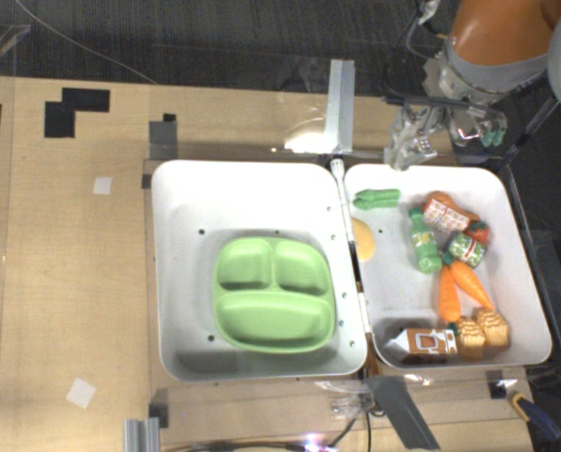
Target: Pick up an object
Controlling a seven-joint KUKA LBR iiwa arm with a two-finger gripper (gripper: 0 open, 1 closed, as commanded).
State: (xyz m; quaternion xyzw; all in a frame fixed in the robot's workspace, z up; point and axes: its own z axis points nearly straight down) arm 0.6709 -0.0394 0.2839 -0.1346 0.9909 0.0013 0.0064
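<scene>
White plastic makes up both shallow bins. The left bin (177, 205) holds a green divided tray (274, 295), lying flat near its middle. The right bin (393, 281) carries the loose objects: a green pea pod (376, 198) at its far left, a pale yellow disc (363, 241) against the dividing wall, a green bottle (422, 245) and two small cans (455, 229) toward the far right, an orange carrot (456, 290) below them, a brown bottle (427, 342) along the near wall, and small golden pastries (483, 332) at the near right. The gripper (414, 142) hangs over the far rim of the right bin, above and apart from every object, with nothing visibly in it; its state cannot be made out.
</scene>
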